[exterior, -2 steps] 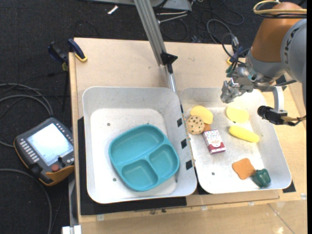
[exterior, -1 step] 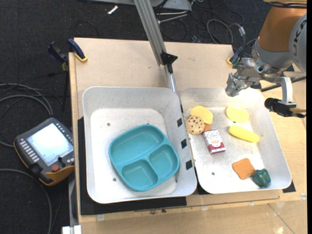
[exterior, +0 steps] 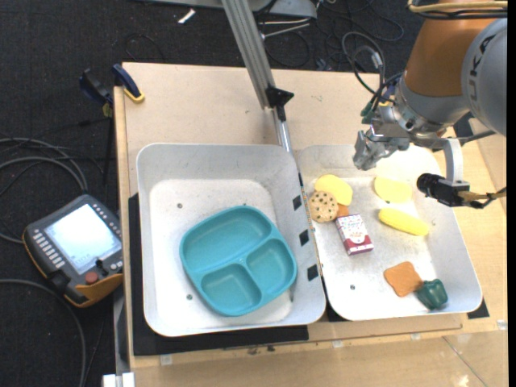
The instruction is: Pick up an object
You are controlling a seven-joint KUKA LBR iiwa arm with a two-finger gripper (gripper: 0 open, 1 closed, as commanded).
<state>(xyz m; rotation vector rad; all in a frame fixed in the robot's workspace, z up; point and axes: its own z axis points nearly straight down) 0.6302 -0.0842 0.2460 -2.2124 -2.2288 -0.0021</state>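
Note:
My gripper (exterior: pixel 367 153) hangs over the back of the right bin (exterior: pixel 463 252), above and to the right of a yellow round piece (exterior: pixel 334 189). A cookie (exterior: pixel 324 208) lies just in front of that piece. A red and white box (exterior: pixel 354 234) sits mid-bin. To the right of the gripper lie a pale yellow slice (exterior: pixel 393 189) and a yellow banana-like piece (exterior: pixel 403 222). An orange wedge (exterior: pixel 402 278) and a green pepper (exterior: pixel 433 294) rest near the front right corner. The gripper touches none of them.
The left bin (exterior: pixel 157 216) holds a blue divided tray (exterior: pixel 238 260). A slanted metal pole (exterior: pixel 251 43) ends at the bins' back seam. A black camera unit (exterior: pixel 442 188) juts from the arm over the right bin. A teach pendant (exterior: pixel 74 248) lies off the bench at left.

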